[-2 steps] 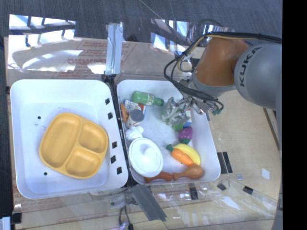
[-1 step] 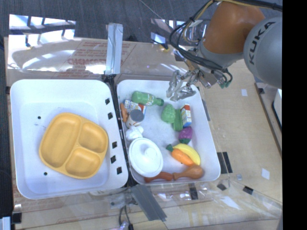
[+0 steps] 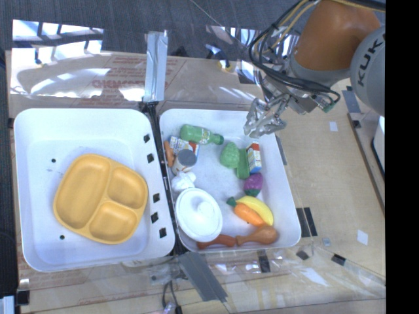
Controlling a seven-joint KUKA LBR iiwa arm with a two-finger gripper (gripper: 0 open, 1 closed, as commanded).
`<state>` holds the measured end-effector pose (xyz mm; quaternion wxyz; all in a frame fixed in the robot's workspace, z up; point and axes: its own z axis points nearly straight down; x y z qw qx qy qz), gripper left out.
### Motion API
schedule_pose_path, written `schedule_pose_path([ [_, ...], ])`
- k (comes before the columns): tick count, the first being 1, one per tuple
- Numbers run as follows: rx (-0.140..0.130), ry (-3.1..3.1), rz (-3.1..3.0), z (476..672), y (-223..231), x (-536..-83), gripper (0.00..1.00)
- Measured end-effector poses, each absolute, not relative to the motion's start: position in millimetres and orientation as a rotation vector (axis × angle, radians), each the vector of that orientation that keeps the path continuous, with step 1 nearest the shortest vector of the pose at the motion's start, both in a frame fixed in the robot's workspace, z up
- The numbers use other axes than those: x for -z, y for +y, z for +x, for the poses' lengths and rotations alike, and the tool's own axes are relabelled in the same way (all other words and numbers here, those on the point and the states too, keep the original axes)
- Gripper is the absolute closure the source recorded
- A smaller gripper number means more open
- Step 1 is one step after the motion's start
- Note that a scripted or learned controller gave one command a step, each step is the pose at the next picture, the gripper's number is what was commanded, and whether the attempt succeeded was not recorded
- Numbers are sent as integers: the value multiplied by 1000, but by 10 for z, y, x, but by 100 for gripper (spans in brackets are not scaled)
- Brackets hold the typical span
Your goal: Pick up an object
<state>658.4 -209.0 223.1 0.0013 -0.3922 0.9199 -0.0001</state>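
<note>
My gripper (image 3: pixel 264 124) hangs over the far right corner of the right bin (image 3: pixel 288 195), above the objects, with nothing seen between its fingers. Just below it lie a small red and white carton (image 3: pixel 254 158) and a green toy vegetable (image 3: pixel 232 157). A green bottle (image 3: pixel 200 135) lies near the bin's far wall. A purple toy (image 3: pixel 253 183), a yellow banana (image 3: pixel 256 208) with an orange piece (image 3: pixel 247 214), a brown drumstick (image 3: pixel 243 239) and a white lidded bowl (image 3: pixel 198 214) sit toward the near side. A small can (image 3: pixel 186 157) is at the left.
The left bin (image 3: pixel 33 142) bears a yellow divided plate (image 3: pixel 99 197). Black clips run along the shared wall between the bins. Taped cardboard and reflective sheeting lie behind the bins. The arm's cables loop above the gripper.
</note>
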Motion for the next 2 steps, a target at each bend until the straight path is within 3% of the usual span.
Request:
schedule_pose_path([
  [1,-14,2761,-1512,6044,-1347,-1469,100],
  [2,-7,2655,-1685,5257,-1262,-1741,100],
])
